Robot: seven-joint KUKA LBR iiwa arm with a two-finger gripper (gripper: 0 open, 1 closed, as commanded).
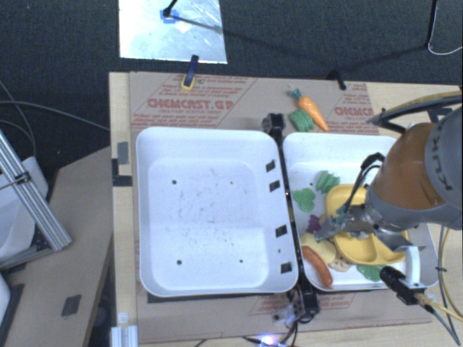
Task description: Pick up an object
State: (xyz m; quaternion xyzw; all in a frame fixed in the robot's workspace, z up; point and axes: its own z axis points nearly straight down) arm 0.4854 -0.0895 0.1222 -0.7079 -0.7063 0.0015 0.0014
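The arm (423,168) reaches in from the right and hangs low over the right bin (340,142). Its end effector (334,226) sits among the toys there, just above a yellow piece (362,248) and beside a sausage (317,264); whether it is released or clenched cannot be told. Green toys (325,181) lie nearby in the same bin. A carrot (311,108) rests on the counter (217,100) behind the bins. The left bin (152,150) stands alongside.
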